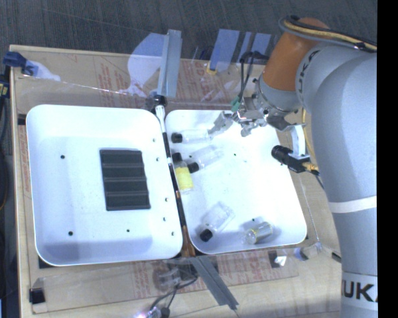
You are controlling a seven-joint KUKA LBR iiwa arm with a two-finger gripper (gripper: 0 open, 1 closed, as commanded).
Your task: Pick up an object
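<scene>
The camera view looks down on two white bins. The left bin (53, 177) holds a dark ribbed block (125, 179), lying flat near its middle with its long side running up and down the view. The right bin (278, 197) holds the loose things a pick could go for: a clear vial with a black cap (189, 137) near the upper left corner, a second clear vial (202, 159) just below it, a yellow piece (183, 178) against the divider, a clear bottle (214, 220) toward the lower edge, and a metallic can (258, 231) just beside it to the right.

The arm reaches in from the right, its orange band above the wrist, and the gripper (233, 121) sits over the upper rim of the right bin. Its two pale fingers splay apart, and nothing shows between them.

The relation that matters: the nearest thing is the top vial, which lies to the view's left of the gripper and slightly lower, close but apart. Its long axis runs roughly across the view, cap to the left, so the clear body points toward the fingers. A pick there would, I judge, need a short shift leftward and down, with the fingers closing across the vial's width. The bottle and can lie well apart, toward the near edge.
</scene>
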